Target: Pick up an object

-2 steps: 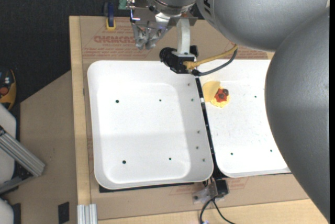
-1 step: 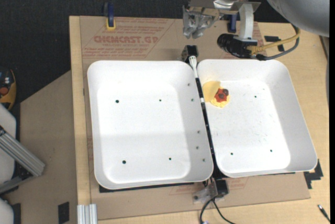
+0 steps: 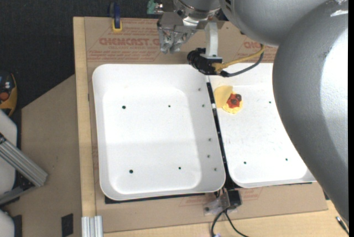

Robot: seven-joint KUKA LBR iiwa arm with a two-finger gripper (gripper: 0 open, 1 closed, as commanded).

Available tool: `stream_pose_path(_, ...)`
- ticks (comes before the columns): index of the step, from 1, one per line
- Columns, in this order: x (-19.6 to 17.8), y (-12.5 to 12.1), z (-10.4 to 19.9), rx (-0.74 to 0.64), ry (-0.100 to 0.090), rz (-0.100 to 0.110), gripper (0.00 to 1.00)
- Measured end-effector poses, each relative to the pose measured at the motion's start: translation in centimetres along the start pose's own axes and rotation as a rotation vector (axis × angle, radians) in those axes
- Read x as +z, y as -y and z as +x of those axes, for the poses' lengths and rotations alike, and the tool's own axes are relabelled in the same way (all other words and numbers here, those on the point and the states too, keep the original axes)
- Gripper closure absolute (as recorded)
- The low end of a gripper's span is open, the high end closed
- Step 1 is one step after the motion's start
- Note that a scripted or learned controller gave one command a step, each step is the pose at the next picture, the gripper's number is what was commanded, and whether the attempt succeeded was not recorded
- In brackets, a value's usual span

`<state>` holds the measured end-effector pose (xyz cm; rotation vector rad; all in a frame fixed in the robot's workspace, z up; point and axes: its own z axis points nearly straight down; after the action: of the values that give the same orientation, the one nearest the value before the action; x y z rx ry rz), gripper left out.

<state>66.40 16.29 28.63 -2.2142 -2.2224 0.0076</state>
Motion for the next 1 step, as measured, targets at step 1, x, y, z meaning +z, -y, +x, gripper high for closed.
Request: stream_pose_path(1,-3.85,-0.27,1.19,0.002,-0.002,-0.013,1.0)
